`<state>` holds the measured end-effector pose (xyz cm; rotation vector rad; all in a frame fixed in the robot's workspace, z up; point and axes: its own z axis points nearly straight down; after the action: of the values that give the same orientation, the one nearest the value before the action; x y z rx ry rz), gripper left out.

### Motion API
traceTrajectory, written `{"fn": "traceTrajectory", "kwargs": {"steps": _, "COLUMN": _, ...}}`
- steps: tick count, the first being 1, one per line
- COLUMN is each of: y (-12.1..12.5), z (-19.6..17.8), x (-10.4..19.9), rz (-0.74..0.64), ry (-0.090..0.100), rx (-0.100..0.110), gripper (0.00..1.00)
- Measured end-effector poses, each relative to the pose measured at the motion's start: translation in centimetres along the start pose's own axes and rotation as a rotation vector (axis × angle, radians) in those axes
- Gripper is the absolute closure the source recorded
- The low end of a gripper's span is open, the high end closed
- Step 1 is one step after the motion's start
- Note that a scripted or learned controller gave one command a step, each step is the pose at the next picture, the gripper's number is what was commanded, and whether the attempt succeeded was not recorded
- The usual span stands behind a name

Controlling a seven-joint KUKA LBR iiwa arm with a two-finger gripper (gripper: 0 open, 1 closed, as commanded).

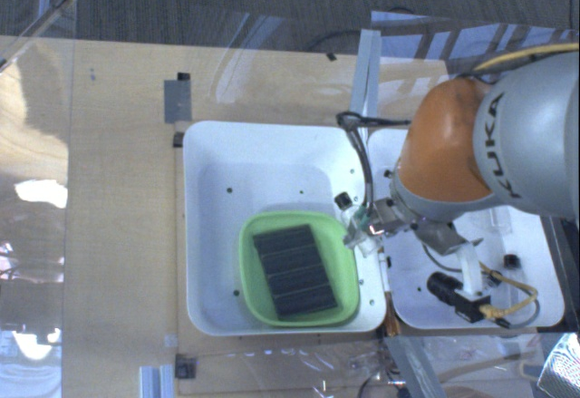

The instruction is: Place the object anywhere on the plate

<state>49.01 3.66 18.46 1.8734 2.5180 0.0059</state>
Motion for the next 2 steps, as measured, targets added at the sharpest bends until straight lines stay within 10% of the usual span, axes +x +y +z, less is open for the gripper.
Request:
{"fn": "traceTrajectory", "kwargs": {"steps": 1, "y": 2.15, "z": -1.36, "x": 7.91, "rz": -0.096, "ry": 0.001, "rx": 0.000, "gripper": 1.00}}
{"fn": "traceTrajectory", "kwargs": {"steps": 2, "y": 2.15, "z": -1.35, "x": 7.87, "rz": -0.095, "ry": 0.000, "rx": 0.000, "gripper": 0.00}}
